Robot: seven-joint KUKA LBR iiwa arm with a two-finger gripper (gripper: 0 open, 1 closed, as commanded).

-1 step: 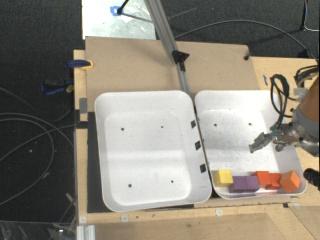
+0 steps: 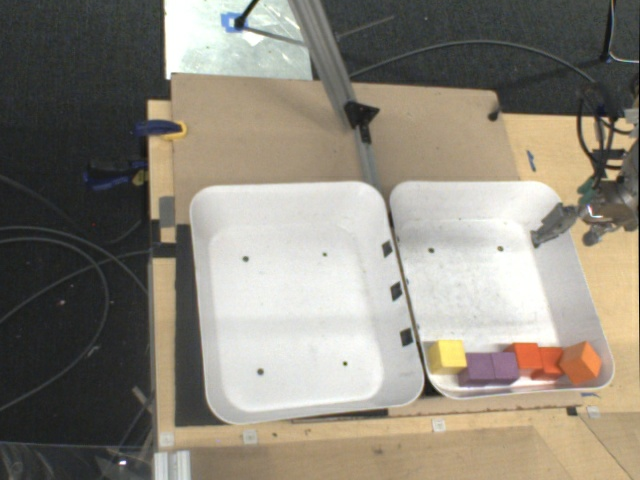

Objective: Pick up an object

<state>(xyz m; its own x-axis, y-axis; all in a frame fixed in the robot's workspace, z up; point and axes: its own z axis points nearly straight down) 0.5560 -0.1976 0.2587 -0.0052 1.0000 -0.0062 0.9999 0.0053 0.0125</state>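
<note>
Dark carpet is surrounding your desk [image 2: 300, 128], which is carrying two white bins side by side. Your left bin [image 2: 290, 298] is lying bare; your right bin [image 2: 490, 268] is keeping five blocks along its near wall: yellow block [image 2: 447, 355], purple block [image 2: 490, 368], two orange-red blocks [image 2: 535, 360], orange block [image 2: 582, 362]. Your tool [image 2: 552, 224] is hovering at the right bin's far right corner, mostly cut off; its grip state is unreadable.
</note>
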